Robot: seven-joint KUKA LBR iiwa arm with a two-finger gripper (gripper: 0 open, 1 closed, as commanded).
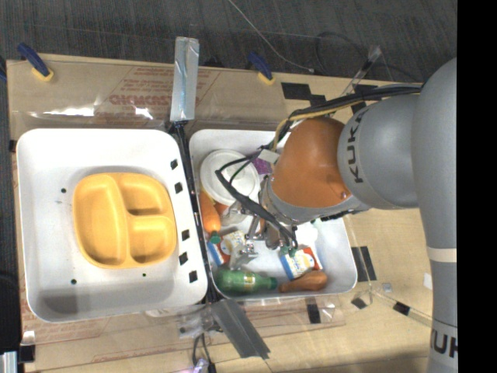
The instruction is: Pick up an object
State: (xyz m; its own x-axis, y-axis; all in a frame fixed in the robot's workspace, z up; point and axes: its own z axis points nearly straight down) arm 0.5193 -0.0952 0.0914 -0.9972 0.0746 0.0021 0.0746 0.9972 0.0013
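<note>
Hovering low inside the right bin [342, 243], among the clutter there: the gripper [260, 239]. Cannot tell whether open or closed, nor whether anything is gripped; hidden under the wrist and tangled cables.

Crowding round the gripper, all candidates for picking: a white bowl [229, 176] just beyond it toward the bin's far corner; an orange piece [208, 212] beside it on the view's left, against the wall between the bins; a green bottle [245, 282] lying on its side just nearer the camera, along the bin's near wall; a blue, white and red carton [299, 263] close on the view's right; a brown item [309, 281] touching that carton's near end. Small mixed bits directly beneath, too jumbled to name.

Well apart from the gripper, across the dividing wall: the left bin [39, 208], holding a yellow divided tray [124, 216], upright, near the middle.

Under both bins, a tan bench [388, 231] with black tape marks, a silver tape strip [185, 80] and blue clamps [35, 62] at the far edge. Beyond that, dark carpet [93, 6] crossed by a thin white cable [241, 14].

Reaching in from the view's right: the grey arm [419, 146], bent down over the right bin, its orange band [307, 169] directly above the gripper.
</note>
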